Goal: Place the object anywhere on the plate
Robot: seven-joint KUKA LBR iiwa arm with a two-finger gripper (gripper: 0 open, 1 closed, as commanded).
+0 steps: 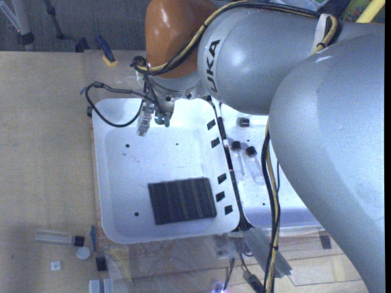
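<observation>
A dark ribbed rectangular plate [182, 201] lies flat in the front part of the left white bin [116, 182]. My gripper [160, 113] hangs over the bin's back edge, well behind the plate, mostly hidden under the orange wrist band [174, 32]. A small teal bit [164, 120] shows just below the wrist; I cannot tell what it is. Small dark pieces [243, 122] [250, 151] and a clear piece [253, 168] lie in the right bin, partly covered by the arm.
A row of black tabs [221, 179] runs along the wall between the two bins. The grey arm [317, 133] covers most of the right bin. A cable loop [110, 105] hangs left of the wrist. Small loose parts [76, 243] lie on the bench at front left.
</observation>
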